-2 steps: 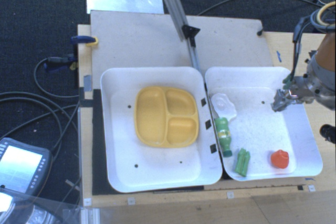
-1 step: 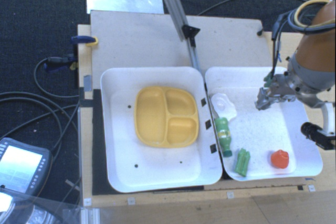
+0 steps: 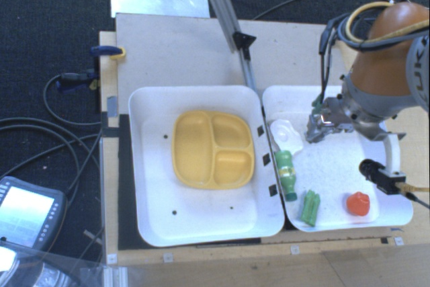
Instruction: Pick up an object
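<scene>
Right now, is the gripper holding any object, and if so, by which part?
It cannot be told. The gripper hangs over the right bin, near a white object; no object shows between its fingers.

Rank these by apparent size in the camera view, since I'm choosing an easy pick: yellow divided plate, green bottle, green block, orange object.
1. yellow divided plate
2. green bottle
3. green block and orange object: too alike to rank.

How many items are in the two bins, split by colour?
Yellow: 1, divided plate, left bin
Green: 2, bottle and block, right bin
Orange-red: 1, small piece, right bin
White or clear: 1, item beside the claw, hard to identify
Total: 5
</scene>
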Robot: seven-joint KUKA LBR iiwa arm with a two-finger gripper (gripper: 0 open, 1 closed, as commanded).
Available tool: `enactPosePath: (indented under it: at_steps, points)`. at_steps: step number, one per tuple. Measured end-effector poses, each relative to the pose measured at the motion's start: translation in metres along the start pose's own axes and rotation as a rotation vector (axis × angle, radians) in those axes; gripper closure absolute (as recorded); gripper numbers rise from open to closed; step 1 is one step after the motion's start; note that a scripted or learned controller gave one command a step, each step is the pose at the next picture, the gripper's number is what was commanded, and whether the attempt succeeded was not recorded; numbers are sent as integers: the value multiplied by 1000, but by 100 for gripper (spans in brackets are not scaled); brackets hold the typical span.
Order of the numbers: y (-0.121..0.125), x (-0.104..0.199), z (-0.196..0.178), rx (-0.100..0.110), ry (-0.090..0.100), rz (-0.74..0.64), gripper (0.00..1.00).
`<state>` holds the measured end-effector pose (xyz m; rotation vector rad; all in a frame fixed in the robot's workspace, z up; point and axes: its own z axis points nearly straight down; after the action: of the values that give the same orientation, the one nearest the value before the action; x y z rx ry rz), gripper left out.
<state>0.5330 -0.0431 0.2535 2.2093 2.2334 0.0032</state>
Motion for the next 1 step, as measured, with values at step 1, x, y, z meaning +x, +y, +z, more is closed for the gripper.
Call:
enactPosePath:
  at_steps: [1]
  points:
    - [4, 50, 16, 2, 1, 0, 100]
